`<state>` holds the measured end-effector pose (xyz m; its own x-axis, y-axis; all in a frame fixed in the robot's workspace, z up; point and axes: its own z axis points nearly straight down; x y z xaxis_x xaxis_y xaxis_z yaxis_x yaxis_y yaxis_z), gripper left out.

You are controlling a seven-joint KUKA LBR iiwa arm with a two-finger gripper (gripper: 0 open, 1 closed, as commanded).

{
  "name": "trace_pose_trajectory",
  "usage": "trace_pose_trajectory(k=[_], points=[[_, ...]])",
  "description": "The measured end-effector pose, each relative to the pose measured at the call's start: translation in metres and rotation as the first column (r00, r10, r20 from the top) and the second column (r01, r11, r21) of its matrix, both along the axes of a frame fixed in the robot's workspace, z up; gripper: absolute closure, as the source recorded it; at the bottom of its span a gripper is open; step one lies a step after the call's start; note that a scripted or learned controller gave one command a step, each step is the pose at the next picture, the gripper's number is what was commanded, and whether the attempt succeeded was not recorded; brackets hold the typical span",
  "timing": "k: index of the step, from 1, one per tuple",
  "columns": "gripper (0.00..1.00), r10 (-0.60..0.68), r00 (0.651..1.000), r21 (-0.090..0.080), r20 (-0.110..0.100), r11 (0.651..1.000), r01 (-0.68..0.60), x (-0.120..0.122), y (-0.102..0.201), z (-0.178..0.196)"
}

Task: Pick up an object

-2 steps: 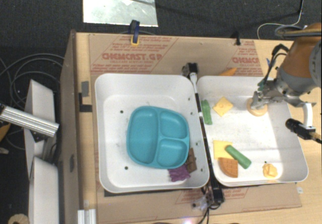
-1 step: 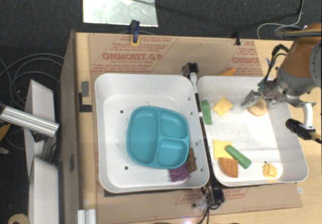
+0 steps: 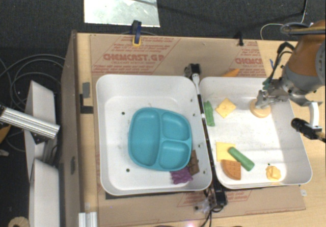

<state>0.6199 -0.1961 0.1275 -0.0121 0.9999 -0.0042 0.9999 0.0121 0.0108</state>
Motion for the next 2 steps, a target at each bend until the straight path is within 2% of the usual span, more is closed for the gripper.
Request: trace_pose_trajectory(k=[1, 2], points=[[0.0, 0.001, 1.0, 0.0, -0.001, 1.0, -0.001, 0.0, 0.0, 0.0], [1.0, 0.004, 1.0, -0.002, 0.004, 1.0, -0.004, 0.001, 0.0, 0.011]])
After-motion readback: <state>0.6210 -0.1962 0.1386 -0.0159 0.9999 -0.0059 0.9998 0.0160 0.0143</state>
